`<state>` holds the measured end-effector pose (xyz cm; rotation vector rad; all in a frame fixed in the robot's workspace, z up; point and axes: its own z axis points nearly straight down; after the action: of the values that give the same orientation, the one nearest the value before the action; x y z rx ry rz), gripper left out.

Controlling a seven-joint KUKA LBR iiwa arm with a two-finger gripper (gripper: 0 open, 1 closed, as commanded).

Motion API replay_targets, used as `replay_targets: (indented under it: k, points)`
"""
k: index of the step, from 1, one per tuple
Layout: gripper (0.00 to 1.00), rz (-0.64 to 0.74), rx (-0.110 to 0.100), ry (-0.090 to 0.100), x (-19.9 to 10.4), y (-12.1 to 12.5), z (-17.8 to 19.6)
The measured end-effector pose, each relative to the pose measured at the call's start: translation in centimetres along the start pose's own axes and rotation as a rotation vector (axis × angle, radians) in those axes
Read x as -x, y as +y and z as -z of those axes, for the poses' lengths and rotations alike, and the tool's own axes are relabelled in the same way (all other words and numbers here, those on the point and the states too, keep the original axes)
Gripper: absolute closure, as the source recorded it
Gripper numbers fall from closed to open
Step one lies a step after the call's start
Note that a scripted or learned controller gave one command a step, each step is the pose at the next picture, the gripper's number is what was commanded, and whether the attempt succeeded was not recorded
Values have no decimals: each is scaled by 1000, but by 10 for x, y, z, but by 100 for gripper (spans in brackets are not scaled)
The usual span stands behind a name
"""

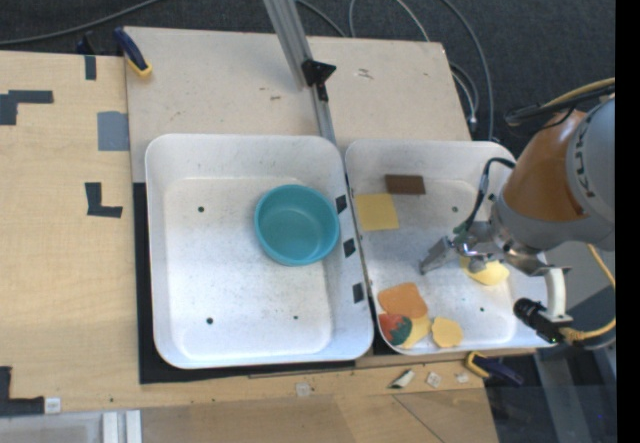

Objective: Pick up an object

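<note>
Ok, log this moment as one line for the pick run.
arm: over right bin | gripper: low near pale yellow object | grasp: unconfirmed | left bin: teal bowl

Pale wooden bench [60, 261] bearing two white bins [170, 261], apparently touching.

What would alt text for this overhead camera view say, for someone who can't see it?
A grey and orange robot arm reaches from the right into the right white bin, its end effector low beside a pale yellow object. That bin also holds a yellow square, a brown block and small orange and yellow pieces; the left white bin holds a teal bowl.
</note>
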<state>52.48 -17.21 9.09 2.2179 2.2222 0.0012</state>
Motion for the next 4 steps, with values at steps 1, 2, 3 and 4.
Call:
replay_targets:
  k: [1,2,3,4]
  points:
    - [100,2,1,1,-1,1,11]
    - [100,0,2,0,-5,7,71]
    - [100,1,4,-1,-9,15,131]
    - [100,0,2,-1,-9,16,177]
